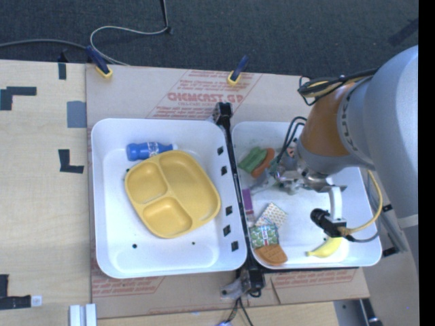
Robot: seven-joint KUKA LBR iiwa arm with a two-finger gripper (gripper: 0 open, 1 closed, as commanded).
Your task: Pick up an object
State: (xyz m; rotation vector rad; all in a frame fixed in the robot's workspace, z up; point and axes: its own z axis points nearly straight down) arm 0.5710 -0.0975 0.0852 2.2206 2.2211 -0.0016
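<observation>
The right bin [363, 250] holds several small things. A green and orange toy [255, 160] lies at its far left, and a thin purple piece [247, 201] rests beside the divider. Nearer the front are a checkered packet [273, 214], a green packet [263, 235] and a brown biscuit-like piece [273, 255]. A yellow banana [326, 248] lies at the front right. My gripper [284, 179] reaches down into this bin, just right of the green and orange toy and above the checkered packet. The wrist with its orange band [326, 124] covers the bin's far part.
The left bin [109, 250] holds a yellow divided plate [172, 193] with a blue bottle [145, 150] lying behind it. A black clip [222, 112] sits at the far end of the divider. Two yellow clamps [102, 68] grip the cardboard's far edge.
</observation>
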